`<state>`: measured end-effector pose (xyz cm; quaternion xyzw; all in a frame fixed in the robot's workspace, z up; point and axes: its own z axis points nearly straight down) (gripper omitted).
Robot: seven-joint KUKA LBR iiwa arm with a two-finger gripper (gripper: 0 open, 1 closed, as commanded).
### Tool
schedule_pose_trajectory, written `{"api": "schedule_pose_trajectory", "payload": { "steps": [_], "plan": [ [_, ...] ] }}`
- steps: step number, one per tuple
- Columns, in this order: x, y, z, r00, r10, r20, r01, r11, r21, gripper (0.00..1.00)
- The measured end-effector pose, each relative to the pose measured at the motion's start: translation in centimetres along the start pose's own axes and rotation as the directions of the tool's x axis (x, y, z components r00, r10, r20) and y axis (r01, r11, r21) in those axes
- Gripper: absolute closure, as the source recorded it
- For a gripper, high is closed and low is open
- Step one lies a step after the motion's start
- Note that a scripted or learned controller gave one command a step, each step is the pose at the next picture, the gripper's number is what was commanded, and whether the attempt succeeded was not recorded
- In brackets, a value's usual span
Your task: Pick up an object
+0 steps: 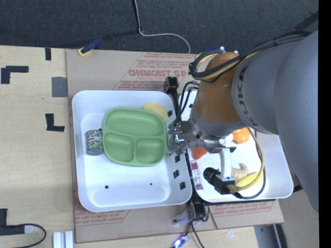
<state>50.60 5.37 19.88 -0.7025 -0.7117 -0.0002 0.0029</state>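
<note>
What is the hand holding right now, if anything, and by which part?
Cannot be told. The arm hangs over the seam between the left bin and the right bin, and its wrist covers whatever is directly below it.

The arm blocks most of the right bin, so much of its contents stays out of sight. A yellow object sits half tucked behind the green tray. The label on the small can is too small to read. The arm's bulk runs off the right edge.
</note>
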Motion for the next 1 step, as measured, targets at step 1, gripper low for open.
{"api": "schedule_pose_trajectory", "payload": {
  "steps": [1],
  "plan": [
    [-0.7,-2.09,-11.0,1.0,0.01,0.003,-0.01,1.0,-0.012,1.0]
  ]
}}
